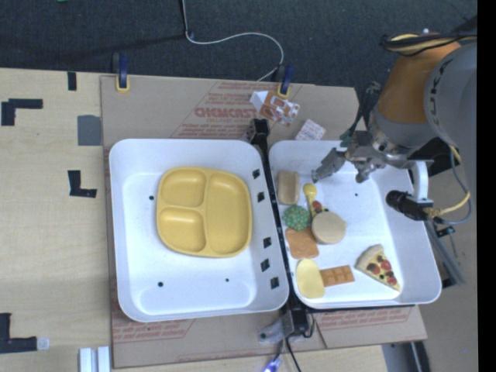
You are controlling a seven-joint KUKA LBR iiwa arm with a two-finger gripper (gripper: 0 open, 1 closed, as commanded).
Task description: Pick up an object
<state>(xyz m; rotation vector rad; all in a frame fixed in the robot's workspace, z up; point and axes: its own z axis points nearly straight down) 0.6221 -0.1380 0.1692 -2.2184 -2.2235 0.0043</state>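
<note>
- Camera view: gripper over right bin, fingers apart, holding nothing.
- Toy food clustered below it: pizza slice, broccoli.
- Yellow divided plate in left bin.

Right white bin: open floor along its right half and top strip. Toy food crowds the left side: tan bread slice, green broccoli piece, round beige bun. Pizza slice sits near the bottom right corner. Left white bin: yellow divided plate fills the centre, with bare floor around it.
</note>
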